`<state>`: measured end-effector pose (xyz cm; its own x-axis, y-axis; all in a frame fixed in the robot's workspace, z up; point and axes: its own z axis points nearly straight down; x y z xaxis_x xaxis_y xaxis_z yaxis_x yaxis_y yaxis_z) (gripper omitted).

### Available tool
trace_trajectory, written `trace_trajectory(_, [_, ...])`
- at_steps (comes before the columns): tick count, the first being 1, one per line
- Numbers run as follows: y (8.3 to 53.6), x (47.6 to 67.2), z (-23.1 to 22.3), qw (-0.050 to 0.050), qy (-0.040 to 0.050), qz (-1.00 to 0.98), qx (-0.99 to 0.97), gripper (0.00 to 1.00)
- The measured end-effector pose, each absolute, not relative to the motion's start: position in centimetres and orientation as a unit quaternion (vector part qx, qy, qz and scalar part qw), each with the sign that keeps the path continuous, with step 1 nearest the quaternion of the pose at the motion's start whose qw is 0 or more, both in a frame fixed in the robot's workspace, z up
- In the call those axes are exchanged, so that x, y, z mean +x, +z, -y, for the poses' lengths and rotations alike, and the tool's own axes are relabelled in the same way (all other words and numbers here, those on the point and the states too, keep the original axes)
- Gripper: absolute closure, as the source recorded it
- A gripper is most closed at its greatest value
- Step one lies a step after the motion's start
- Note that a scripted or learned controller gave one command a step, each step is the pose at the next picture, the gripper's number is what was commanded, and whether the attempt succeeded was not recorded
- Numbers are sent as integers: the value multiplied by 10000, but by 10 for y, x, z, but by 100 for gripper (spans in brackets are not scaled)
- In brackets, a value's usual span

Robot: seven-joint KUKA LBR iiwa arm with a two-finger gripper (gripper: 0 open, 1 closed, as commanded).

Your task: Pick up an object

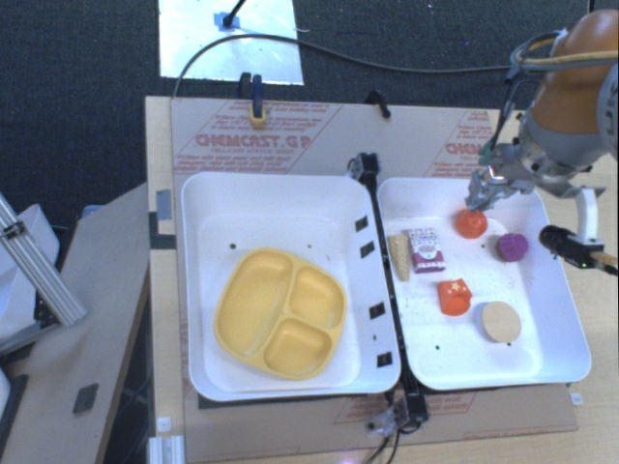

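- Target, my read: the small orange-red ball [471, 223], far part of the right bin [561, 356], since the end effector [483, 193] sits right above it.
- Handling guess: looks like a toy tomato or similar play-food. Probably light, hard plastic, smooth and round, so it will roll or squirt out if pinched off-centre. Not fragile.
- Grasp point: straight down across the widest part, centred. Anything off the equator likely pops it sideways.
- End effector: low over the ball's far-left edge, touching or just off it; can't tell which. Can't tell its grip state either, and nothing is visibly grasped.
- Neighbours: purple ball [513, 247] just beside it on the right, near enough to get nudged. Small red-and-white box [424, 249] to the left, apart from it.
- Further out in the same bin: corn-like yellow piece [398, 256] by the divider, orange-red block [455, 296], tan disc [501, 322]. All well apart from the target.
- Left bin [208, 288] carries a yellow divided tray [280, 312]; not relevant to this pick.
- Both bins sit on the bench [290, 133].
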<state>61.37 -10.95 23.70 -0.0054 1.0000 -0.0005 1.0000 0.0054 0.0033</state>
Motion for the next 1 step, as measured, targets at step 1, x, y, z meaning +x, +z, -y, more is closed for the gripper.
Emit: trace_trajectory(1, [226, 612, 59, 1, 10, -7102, 7040, 100])
